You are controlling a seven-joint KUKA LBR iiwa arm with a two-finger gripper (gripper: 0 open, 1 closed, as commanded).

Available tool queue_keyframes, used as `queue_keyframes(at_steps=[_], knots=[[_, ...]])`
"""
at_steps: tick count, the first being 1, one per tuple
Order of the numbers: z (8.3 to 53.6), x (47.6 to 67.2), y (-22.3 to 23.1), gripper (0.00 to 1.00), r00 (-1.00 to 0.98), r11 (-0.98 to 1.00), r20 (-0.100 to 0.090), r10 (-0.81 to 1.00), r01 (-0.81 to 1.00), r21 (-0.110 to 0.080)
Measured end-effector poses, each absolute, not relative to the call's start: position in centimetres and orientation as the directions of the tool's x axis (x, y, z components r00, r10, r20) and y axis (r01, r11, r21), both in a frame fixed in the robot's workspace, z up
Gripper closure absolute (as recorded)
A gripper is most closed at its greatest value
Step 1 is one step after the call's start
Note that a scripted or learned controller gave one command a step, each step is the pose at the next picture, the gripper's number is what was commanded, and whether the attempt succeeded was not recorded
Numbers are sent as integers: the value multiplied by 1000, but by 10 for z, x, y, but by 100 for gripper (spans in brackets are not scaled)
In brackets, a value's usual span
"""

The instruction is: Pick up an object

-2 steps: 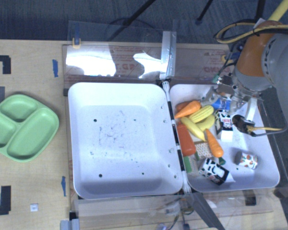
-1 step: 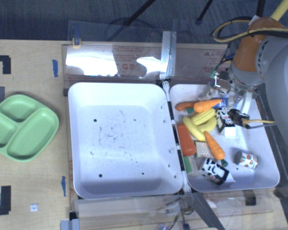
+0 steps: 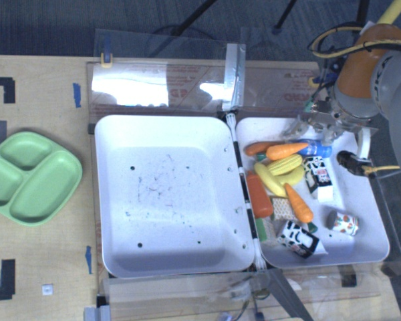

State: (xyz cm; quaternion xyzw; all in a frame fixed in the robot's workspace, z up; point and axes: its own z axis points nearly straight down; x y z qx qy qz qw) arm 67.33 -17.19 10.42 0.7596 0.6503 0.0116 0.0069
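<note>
The tool (image 3: 319, 127) hangs over the right bin's (image 3: 377, 243) far edge; whether it is parted cannot be told. Just below, the toy carrot (image 3: 286, 151) looks light, rigid and slick, best pinched across its thick middle.

Robotics lab / test cell, not a home. Light wooden bench (image 3: 40, 79) w/ black corner marks and blue tape tabs for positioning. Two shallow white plastic bins (image 3: 167, 192) fixed side by side, clear acrylic guard panel (image 3: 160, 82) behind them. Grey robot arm w/ orange band (image 3: 361, 75) and looped yellow cables reaches in from the right. Black tripod legs (image 3: 207, 9) on blue-grey carpet. Toy plastic food as test props, plus green sectioned plastic plate (image 3: 30, 177)
</note>
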Motion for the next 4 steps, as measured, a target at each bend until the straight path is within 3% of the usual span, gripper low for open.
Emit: queue_keyframes(at_steps=[1,2,3,4], knots=[[85,604,-183,0,379,-379,1,925,925,2],[97,565,-201,0,400,-400,14,916,916,-7],[88,533,-184,0,148,-148,-2,989,989,12],[85,611,-187,0,-36,36,-1,999,999,5]])
